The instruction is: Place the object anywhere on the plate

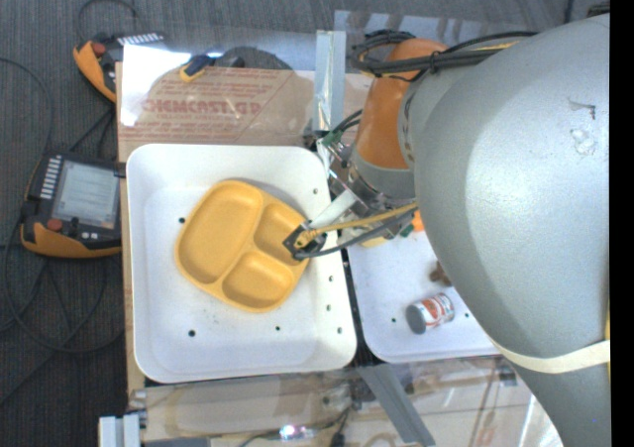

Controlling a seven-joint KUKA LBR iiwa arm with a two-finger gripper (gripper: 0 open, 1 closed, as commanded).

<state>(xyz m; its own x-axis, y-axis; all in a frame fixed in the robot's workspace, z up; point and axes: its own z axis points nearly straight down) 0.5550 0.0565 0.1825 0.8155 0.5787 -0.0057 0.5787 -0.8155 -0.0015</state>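
Hand: your hand (pixel 300 243) is hovering at the plate's right edge, centre of frame; you cannot tell its state.
Plate: the yellow plate (pixel 238 242) is lying in the left bin (pixel 158 336).
Object: the can (pixel 430 312) is lying in the right bin (pixel 396 267), lower right of the hand, long axis roughly left-right.
Judgement: you are probably needing a reach back rightward.

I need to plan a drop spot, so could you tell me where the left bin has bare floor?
In the left bin, bare floor runs along the front wall and left wall, around the yellow plate. It is crowded at the plate's right edge, where the gripper reaches in.
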